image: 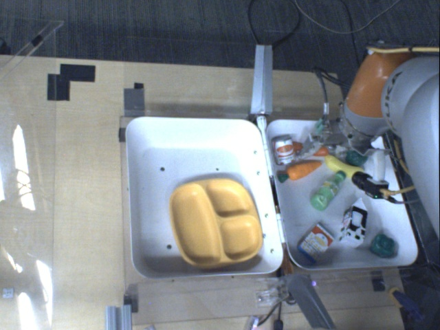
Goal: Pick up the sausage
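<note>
Pale wooden bench top carries two shallow white bins side by side: the left bin [141,184] and the right bin [405,249]. One yellow plastic tray with three compartments [215,220] lies in the left bin. The right bin holds one small red-and-white can [284,148], one orange carrot [303,171], one green plastic bottle [327,190], one yellow banana-shaped piece [342,166], one black-and-white patched carton [355,225], one orange-and-blue box [315,241] and one teal rounded lump [383,245]. The gripper [327,137] sits low over that bin's far end; whether it is wide or narrow cannot be told. A small red-orange piece [321,152] just beneath it, above the carrot, may be the sausage, though that is unclear.
</note>
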`<state>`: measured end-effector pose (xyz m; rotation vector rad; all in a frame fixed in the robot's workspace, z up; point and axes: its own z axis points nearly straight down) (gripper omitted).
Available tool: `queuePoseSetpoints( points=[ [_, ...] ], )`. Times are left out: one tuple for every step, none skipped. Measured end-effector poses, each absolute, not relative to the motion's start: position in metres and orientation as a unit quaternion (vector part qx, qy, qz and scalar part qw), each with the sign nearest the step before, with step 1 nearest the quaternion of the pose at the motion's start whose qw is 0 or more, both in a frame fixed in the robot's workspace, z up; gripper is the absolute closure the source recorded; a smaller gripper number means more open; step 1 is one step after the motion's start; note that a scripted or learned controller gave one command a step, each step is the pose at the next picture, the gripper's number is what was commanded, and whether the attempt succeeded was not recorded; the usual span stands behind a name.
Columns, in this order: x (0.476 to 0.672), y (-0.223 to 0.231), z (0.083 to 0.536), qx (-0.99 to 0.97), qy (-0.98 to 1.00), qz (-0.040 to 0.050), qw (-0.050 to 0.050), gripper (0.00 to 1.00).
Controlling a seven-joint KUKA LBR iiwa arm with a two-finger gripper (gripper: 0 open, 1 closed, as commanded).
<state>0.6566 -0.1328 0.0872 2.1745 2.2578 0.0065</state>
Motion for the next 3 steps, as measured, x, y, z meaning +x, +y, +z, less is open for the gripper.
queuePoseSetpoints(
  points=[
    [0.591, -0.141, 0.12, 0.717, 0.697, 0.002, 0.003, 0.0],
    [0.657, -0.126, 0.089, 0.774, 0.633, -0.0039, -0.003, 0.0],
    [0.66, -0.124, 0.1, 0.772, 0.636, -0.0001, 0.001, 1.0]
  ],
)
